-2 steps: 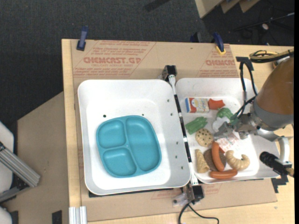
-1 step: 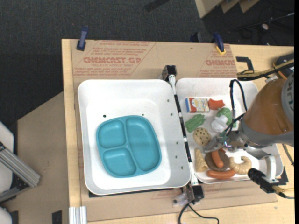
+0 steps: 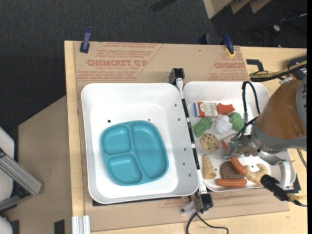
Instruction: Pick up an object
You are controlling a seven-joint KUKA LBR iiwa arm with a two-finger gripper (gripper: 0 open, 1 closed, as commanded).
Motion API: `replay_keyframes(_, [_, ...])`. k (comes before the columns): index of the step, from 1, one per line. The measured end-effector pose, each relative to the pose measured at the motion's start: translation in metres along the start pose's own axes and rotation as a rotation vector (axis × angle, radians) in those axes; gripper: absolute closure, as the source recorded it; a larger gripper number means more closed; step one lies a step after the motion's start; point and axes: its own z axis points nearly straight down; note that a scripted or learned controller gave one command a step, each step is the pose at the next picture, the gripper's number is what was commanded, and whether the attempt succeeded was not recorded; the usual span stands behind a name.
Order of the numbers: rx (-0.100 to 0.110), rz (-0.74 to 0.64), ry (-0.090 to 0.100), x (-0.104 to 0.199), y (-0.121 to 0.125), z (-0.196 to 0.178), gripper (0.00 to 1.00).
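1. My gripper [image 3: 237,147] sits low over the right shallow white plastic bin [image 3: 209,88], in among the toy food. Whether it is released, clenched or grasping I cannot tell: the wrist and the clutter hide the tip.

2. Nothing is visibly held, so I judge the pick as not yet made.

3. Likeliest target: the short orange-red plastic sausage [image 3: 238,165], just beside the tool on the side toward the bin's near rim, perhaps touching it. Its long axis runs diagonally, from near the tool down and away toward the arm side.

4. Other candidates around the tool:
   - brown round plastic patty [image 3: 227,170], just past that sausage, nearer the rim;
   - longer red plastic sausage [image 3: 231,182], beyond the patty, lying along the near rim;
   - round tan chocolate-chip cookie [image 3: 209,141], on the side away from the arm;
   - white knobbly garlic-like piece [image 3: 223,125] and green leafy plastic pieces [image 3: 202,126], beyond the tool toward the far wall;
   - white and red small carton [image 3: 210,108], farthest, by the far wall.

5. Surface: smooth bin floor, pieces packed close, several touching. A closing grip here could catch a neighbour or push the sausage sideways.

6. Room: tight at the tool, open straight above. The left white bin [image 3: 97,101] holds a teal four-compartment plastic plate [image 3: 134,151], well apart from the tool across the divider.
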Motion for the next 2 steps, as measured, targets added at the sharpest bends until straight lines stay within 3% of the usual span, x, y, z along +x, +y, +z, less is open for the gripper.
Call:
replay_keyframes(1, [-0.013, -0.014, 0.002, 0.091, 0.088, -0.096, 1.00])
replay_keyframes(2, [-0.003, -0.008, 0.003, 0.138, 0.093, -0.133, 1.00])
